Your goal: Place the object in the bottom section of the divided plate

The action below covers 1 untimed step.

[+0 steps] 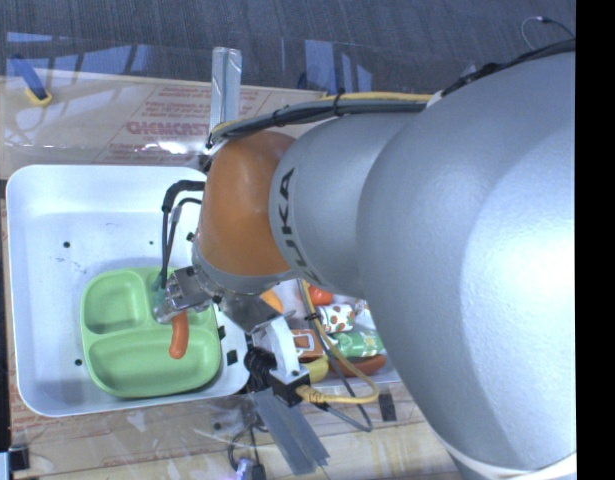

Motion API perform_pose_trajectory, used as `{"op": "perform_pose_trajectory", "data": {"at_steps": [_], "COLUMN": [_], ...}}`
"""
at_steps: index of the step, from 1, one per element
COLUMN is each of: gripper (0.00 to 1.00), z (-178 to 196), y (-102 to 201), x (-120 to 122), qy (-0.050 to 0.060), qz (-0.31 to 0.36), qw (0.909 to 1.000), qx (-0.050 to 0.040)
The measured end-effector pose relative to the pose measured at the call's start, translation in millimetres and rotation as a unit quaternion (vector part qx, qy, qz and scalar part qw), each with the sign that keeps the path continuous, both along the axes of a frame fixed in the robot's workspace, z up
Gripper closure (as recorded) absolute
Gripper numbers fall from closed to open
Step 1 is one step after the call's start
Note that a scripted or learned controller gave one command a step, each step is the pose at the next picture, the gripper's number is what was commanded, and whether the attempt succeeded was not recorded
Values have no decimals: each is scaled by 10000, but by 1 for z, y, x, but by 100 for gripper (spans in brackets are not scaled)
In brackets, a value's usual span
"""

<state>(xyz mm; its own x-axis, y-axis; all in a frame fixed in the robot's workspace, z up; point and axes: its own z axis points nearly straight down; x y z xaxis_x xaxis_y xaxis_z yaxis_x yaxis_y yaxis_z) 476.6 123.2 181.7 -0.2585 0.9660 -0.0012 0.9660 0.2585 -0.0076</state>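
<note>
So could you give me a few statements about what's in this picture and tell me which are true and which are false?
1. The green plate lies in the left white bin. True.
2. The plate is round with a single section. False: it is roughly square with rounded corners and divided into sections.
3. An orange carrot-like object is over the plate's large bottom section, at the tip of the hand. True.
4. The band above the arm's wrist is blue. False: the band is orange.
5. Several colourful objects lie to the right of the plate, partly hidden under the arm. True.
</note>
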Motion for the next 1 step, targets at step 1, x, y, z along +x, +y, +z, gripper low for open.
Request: {"op": "perform_pose_trajectory", "data": {"at_steps": [1], "gripper": [0], "z": [0], "y": [0], "x": [0], "qy": [-2], "qz": [-2], "qw": [10000], "qx": [0]}}
